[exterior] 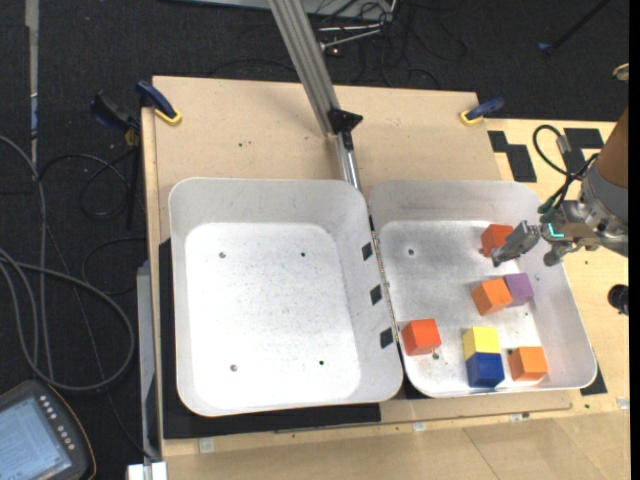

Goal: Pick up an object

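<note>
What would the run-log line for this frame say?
gripper: over right bin, beside orange-red block | grasp: none seen | other blocks: resting in bin | left bin: untouched

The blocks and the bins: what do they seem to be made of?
The blocks, such as the blue block and the yellow block, look like painted wood or foam: flat matte colour, crisp edges, no shine. I cannot tell which. The right bin and left bin look like white moulded plastic, perhaps enamelled metal: rounded corners, speckled floors.
</note>
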Action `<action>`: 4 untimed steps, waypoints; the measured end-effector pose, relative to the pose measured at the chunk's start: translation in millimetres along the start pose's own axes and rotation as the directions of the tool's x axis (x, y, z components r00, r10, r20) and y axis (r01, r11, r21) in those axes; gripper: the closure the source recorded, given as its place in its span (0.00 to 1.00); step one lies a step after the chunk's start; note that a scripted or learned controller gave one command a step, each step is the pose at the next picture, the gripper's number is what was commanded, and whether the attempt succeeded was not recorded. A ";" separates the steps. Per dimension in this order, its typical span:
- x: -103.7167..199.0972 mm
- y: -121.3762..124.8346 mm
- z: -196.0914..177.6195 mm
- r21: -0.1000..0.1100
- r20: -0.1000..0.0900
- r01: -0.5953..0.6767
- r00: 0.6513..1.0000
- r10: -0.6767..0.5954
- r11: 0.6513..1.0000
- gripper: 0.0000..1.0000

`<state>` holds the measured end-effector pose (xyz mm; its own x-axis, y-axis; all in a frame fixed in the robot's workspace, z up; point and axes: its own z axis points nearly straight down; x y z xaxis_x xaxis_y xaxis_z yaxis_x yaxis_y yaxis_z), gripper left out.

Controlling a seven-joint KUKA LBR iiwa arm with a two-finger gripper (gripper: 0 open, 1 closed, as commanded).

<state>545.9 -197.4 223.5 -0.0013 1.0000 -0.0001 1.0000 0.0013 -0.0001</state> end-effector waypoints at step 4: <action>-4.0 -2.3 92.2 -0.020 0.007 0.001 1.000 -0.001 1.000 1.00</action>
<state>543.6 -201.4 131.3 -0.0020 1.0000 -0.0066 0.9998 0.0022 0.0202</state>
